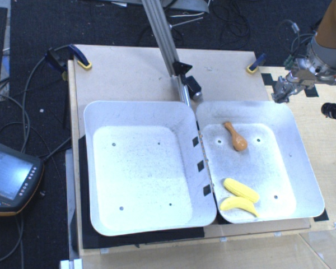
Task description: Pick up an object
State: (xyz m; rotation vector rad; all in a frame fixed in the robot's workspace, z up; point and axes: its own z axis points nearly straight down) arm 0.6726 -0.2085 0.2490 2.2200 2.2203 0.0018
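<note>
Two yellow bananas (240, 196) at right bin's (302, 167) front, wooden spoon (235, 137) behind — gripper (281, 90) off the back-right corner, grip state unreadable — approach step; next needs descent onto a target.

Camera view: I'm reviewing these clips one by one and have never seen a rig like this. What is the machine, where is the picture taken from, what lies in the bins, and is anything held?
One fixed camera looks down at a slant on a bench bearing two shallow white bins side by side. The machine is a robot arm, grey with an orange band, reaching in from the right. At its tip is a two-finger gripper, poised over the bench just beyond the right bin's far corner. Nothing can be seen between its fingers, so it holds nothing visible. In the right bin lie a brown wooden spoon-like piece and, nearer the camera, two yellow banana-shaped pieces close together. The left bin shows bare white floor. Its job is to pick up an object; that is not yet done.
</note>
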